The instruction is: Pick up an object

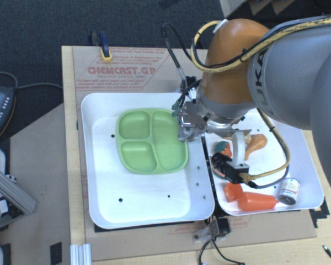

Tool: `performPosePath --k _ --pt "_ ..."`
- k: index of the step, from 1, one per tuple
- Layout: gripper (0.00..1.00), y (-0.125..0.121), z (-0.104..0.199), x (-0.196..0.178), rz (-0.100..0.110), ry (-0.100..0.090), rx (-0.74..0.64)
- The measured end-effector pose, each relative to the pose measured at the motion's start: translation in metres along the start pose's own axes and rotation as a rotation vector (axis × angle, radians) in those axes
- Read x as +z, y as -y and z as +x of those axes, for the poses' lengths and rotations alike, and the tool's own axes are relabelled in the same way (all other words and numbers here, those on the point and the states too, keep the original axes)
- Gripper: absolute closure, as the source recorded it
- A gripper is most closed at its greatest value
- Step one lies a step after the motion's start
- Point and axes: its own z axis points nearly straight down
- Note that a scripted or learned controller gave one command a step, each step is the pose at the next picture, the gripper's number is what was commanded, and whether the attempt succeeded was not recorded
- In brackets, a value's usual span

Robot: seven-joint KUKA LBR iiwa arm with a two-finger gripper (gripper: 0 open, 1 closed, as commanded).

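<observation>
Green divided plate [149, 142], three compartments, lying flat in the left bin [138, 203], nearer the far wall and over towards the right-hand rim. Right at the plate's right edge, the claw [186, 127], down low at the wall between the two bins. Open or closed? Cannot tell from this angle, with the wrist housing covering it. Nothing seen gripped.

Over in the right bin [311, 186]: an orange carrot-shaped piece [251, 199] along the near side, a small round jar [289, 190] just beside its tip, a tan drumstick-shaped piece [257, 142] further back, and a small red-and-green item [223, 147] near the divider. Looping across those, a black-and-yellow cable [265, 173] hanging from the wrist.

Above it all, the grey arm [287, 76] sweeping in from the right, orange band [231, 43] bulging over the wrist. Underneath, the bench [127, 68], brown sheet with red lettering, and a blue clamp [105, 46] at its far edge.
</observation>
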Motion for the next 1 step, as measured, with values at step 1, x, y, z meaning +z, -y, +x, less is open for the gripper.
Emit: performPosePath --k 1 --pt "1.00 0.0123 -0.0091 0.0071 0.001 0.003 0.008"
